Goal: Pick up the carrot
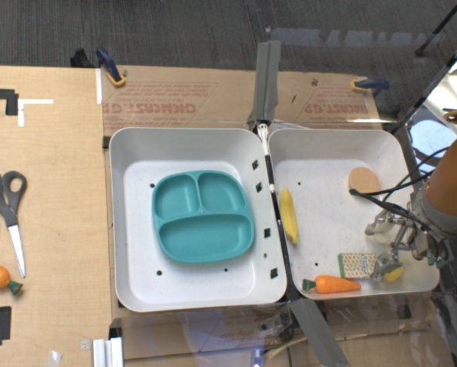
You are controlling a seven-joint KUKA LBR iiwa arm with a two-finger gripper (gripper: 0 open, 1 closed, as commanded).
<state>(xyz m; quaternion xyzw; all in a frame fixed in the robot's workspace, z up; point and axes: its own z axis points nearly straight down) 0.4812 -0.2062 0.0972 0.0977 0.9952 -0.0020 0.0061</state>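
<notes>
The carrot (335, 284) lies flat against the right bin's (329, 145) front wall, leaving me little room on that side. A patterned packet (358, 264) sits just behind it. My gripper (387, 268) hangs nearby (finger spread: I cannot tell), holding nothing visible.

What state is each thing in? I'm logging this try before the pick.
carrot: lying flat in the right bin, not held
banana: lying loose by the right bin's left wall
teal plate: upright in the left bin
scissors: closed, on the bench
hand: above the right bin, beside the carrot
</notes>
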